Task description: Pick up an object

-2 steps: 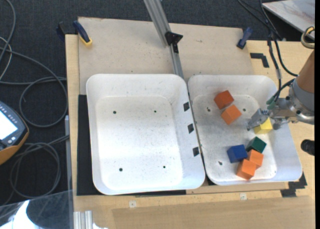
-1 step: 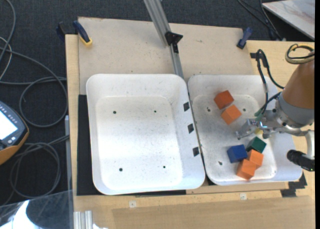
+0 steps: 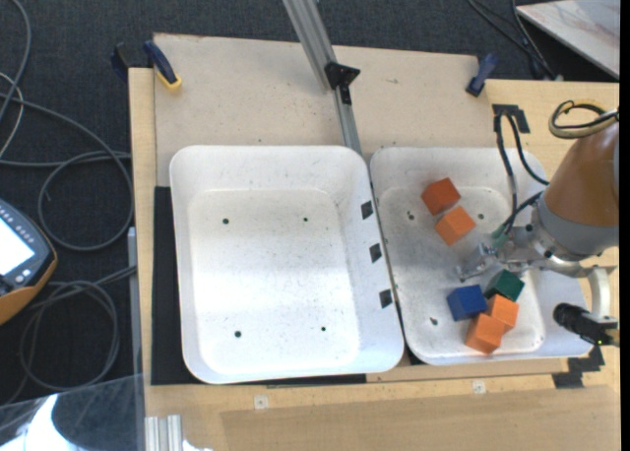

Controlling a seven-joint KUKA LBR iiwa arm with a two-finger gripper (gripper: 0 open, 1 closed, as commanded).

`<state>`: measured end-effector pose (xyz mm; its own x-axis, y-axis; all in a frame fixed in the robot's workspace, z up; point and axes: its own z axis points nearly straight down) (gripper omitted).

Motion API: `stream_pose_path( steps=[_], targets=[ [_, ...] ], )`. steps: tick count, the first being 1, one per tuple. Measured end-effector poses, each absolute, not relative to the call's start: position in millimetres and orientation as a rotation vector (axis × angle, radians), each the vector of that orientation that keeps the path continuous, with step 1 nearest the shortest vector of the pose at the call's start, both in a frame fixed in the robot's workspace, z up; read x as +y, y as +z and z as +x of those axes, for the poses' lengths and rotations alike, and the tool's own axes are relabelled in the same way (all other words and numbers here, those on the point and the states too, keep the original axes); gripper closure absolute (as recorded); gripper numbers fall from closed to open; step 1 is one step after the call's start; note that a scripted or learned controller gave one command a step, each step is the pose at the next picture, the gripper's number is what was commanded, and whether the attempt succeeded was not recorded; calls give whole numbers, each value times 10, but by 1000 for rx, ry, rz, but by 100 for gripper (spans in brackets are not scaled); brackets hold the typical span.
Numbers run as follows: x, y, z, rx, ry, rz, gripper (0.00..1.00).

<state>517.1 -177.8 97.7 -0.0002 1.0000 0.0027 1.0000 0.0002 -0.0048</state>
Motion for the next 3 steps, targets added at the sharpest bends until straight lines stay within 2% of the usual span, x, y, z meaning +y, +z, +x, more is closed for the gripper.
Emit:
stream_pose_path(
  steps=[1,3],
  targets=[
    [-1779,1105,5188,-2223,-4,-2221,100],
    [-1686,2109,5215,-2228,-5,-2224,100]
  ],
)
